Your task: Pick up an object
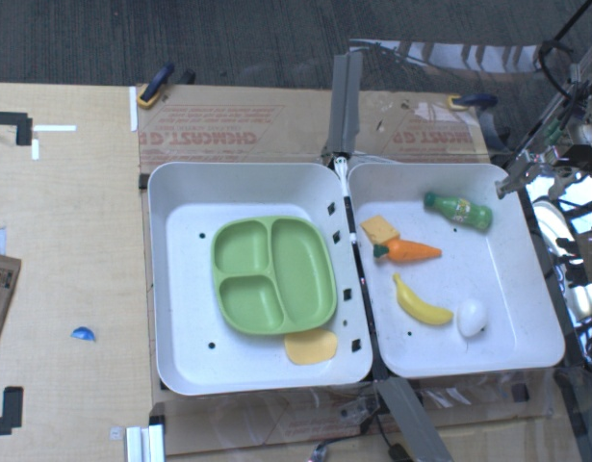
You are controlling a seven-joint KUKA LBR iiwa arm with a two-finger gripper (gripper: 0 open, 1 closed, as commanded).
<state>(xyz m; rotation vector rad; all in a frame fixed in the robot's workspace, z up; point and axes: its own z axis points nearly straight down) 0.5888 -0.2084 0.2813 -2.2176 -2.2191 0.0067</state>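
Left bin (172, 287): one green plate (274, 275), one yellow slice (311, 347); right bin (527, 340): one bottle (458, 211), carrot (409, 250), banana (422, 302), egg (471, 317), cracker (379, 229).

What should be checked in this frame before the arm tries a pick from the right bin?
1. Targets present in right bin: ok; green bottle, carrot, banana, white egg.
2. Banana apart from egg: ok, narrow gap.
3. Carrot free of neighbours: not ok, touches tan block.
4. Bottle clear of bin wall: ok, though close.
5. Green tray in left bin, away from targets: ok.
6. Gripper state: cannot tell.
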